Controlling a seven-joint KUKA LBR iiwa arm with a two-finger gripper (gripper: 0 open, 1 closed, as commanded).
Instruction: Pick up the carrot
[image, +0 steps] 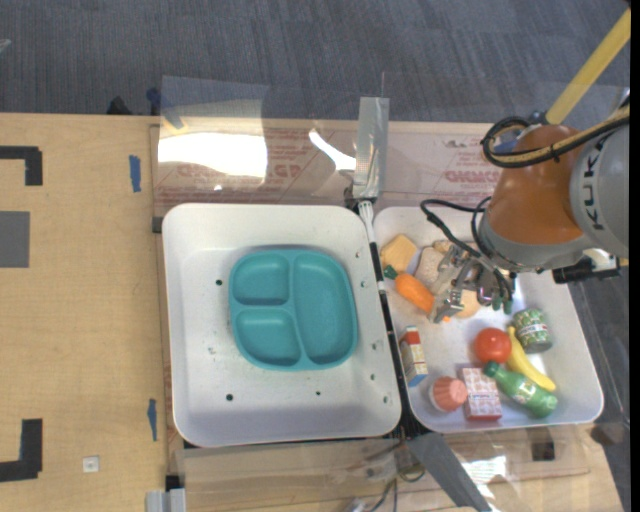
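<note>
The carrot (413, 291) is orange with a green tip and lies in the right bin (580, 370) near its left wall. My gripper (449, 300) hangs just to the right of it, low over the bin, with its metal fingers (441, 311) pointing down and left. The fingers stand slightly apart, and nothing shows between them. The carrot lies beside the fingertips, not between them.
The left bin (190, 330) holds a teal divided plate (293, 308). Around the carrot lie a yellow cheese wedge (399, 252), a red tomato (491, 345), a banana (531, 368), a green bottle (523, 388), a small bottle (412, 354), a pink box (482, 393) and a green can (533, 328).
</note>
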